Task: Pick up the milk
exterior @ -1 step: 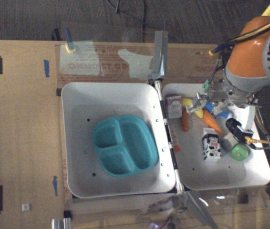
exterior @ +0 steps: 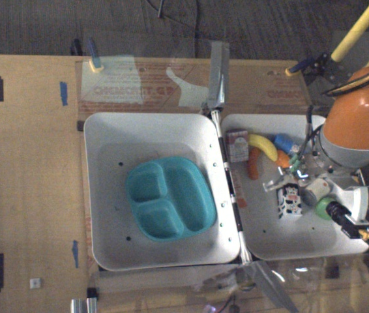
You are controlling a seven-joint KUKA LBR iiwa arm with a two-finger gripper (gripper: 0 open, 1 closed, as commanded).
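the bench point(exterior: 28, 175) is flat tan board with black corner marks and bits of blue tape, and it carries two shallow white bins with rounded corners, touching side by side. the left bin point(exterior: 106, 142) is smooth matte plastic and holds a teal plate point(exterior: 169, 199) with three compartments, lying flat near the bin's middle. the right bin point(exterior: 269, 240) has its 3 o'clock side covered by the arm.

the arm point(exterior: 357, 119) comes in from 3 o'clock, a bulky grey body with a glossy orange band, bent down over the right bin; its upper part is cut off at the frame edge. the gripper point(exterior: 295, 178) hangs low at the bin's centre, a tangle of metal and cable that is hard to read. i cannot tell how the claw stands.

the milk point(exterior: 291, 201) is a small white carton with black cow patches, standing just at 6 o'clock of the gripper, close to or touching it; which, i cannot tell.

at 10 o'clock of the gripper lie a curved yellow banana point(exterior: 263, 145), a slim orange carrot-like piece point(exterior: 253, 164), and a small brownish box point(exterior: 238, 145) against the bin's left wall. a blue object point(exterior: 283, 141) is partly hidden by cables.
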